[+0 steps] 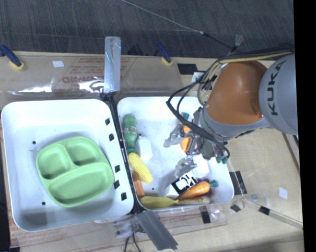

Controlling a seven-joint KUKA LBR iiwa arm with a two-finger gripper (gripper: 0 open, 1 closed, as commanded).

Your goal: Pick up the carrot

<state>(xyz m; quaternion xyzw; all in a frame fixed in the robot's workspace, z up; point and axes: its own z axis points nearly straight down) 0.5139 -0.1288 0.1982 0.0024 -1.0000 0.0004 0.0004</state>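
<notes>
The arm (240, 101) reached in from the right, its orange band and cabling covering the right bin's (157, 104) far right portion. Its tool (182, 148) hung over the middle of that bin, pointing leftward; whether it was apart or together could not be told among the metal parts and cables, and an orange patch at the tool could not be identified. The carrot (196, 189) lay near the bin's front wall, beside a black-and-white card (184, 183), apart from the tool. A corn cob (140, 167), a green bottle (129, 130) and a banana (157, 202) lay along the bin's left and front edges. The left bin (18, 155) held a green divided plate (74, 170).
</notes>
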